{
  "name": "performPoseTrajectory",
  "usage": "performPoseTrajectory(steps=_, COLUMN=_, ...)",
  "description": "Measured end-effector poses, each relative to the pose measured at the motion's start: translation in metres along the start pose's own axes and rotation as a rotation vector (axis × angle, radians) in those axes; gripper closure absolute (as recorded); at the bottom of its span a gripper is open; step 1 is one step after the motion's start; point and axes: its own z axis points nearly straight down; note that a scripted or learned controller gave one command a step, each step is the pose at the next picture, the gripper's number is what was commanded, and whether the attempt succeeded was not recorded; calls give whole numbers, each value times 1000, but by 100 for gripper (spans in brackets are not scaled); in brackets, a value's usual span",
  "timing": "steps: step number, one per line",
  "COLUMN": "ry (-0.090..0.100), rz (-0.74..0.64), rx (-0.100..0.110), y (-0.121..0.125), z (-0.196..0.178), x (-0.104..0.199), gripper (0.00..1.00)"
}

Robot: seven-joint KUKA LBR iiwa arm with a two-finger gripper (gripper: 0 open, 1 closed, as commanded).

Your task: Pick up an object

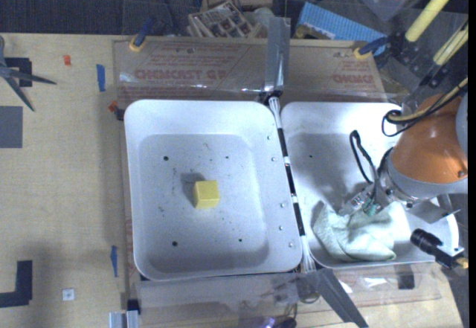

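Crumpled at the near edge of the right bin (297, 126) lies a white cloth (355, 233), directly beneath my pincer (366, 204). Seen from the 1 overhead camera, my pincer is pressed down onto the cloth's upper folds; whether its 2 fingers are apart or together, I cannot tell. Above it sits my orange band (430, 152). Well off to my pincer's left, in the left bin (141, 126), a small yellow block (207, 193) rests alone, untouched.

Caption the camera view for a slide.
End effector down on a white cloth in the right bin; yellow block in the left bin.
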Motion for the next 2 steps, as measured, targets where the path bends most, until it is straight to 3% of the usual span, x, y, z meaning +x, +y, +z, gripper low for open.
performPoseTrajectory(steps=1, ry=-5, rz=-410, rx=-2, y=-7, z=-1, x=7, gripper=100)
performPoseTrajectory(steps=2, ry=-6, rz=-668, rx=0, y=-6, z=-1, x=12, gripper=100)
